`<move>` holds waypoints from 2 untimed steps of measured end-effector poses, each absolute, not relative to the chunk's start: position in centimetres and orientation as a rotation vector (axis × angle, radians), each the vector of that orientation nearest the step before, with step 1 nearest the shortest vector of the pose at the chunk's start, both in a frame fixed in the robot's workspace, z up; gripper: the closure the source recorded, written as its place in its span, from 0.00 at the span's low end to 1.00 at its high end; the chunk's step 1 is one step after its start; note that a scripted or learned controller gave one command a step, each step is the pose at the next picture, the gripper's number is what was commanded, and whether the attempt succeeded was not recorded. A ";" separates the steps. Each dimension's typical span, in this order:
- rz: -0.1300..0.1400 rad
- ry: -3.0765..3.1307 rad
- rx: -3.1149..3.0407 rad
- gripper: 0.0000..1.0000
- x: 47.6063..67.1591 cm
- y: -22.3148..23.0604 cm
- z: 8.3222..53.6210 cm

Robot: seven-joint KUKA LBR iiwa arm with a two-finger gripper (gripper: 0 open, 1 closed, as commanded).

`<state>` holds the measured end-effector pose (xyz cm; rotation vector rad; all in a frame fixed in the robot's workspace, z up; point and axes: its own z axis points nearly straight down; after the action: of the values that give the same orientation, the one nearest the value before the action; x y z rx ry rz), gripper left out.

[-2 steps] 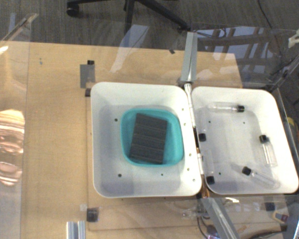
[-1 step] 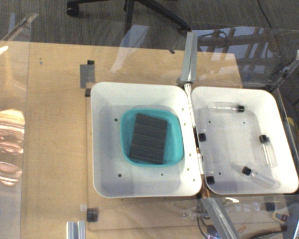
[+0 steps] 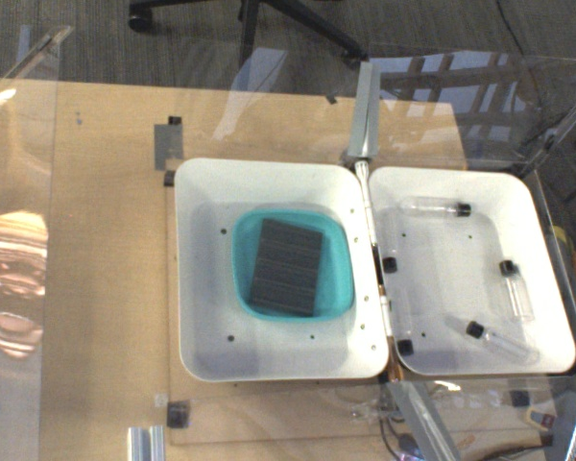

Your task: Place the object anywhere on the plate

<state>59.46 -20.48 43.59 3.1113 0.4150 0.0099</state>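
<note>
We see the object (image 3: 287, 267) as a dark grey, nearly black rectangular slab with faint ribs running across its top, matte and perhaps foam-like (the material is hard to judge from this height). It lies flat on the plate (image 3: 338, 296), slightly turned, its long side running from the far rim toward the near one. The plate is a glossy teal, squarish with rounded corners and a raised lip, and it sits in the middle of the left bin (image 3: 202, 257), a shallow white tray with soft rounded corners and a smooth plastic sheen.

The right bin (image 3: 542, 286) touches it along a central seam and has the same shape and finish. In it lie three clear tubes with black caps: one (image 3: 434, 206) near the far wall, one (image 3: 515, 291) upright along the right side, and one (image 3: 492, 339) slanting near the front. A small black piece (image 3: 390, 265) lies near the seam.

Both bins rest on the pale wooden bench (image 3: 96, 305), with clear panels catching reflections at its left. As for the jaws, we cannot tell their state here.
</note>
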 end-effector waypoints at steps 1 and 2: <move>0.012 0.320 3.122 0.00 51.2 -20.6 43.7; 0.011 0.322 3.122 0.00 48.9 -20.5 43.6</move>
<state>48.86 -20.54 43.58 3.1223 0.3215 0.0115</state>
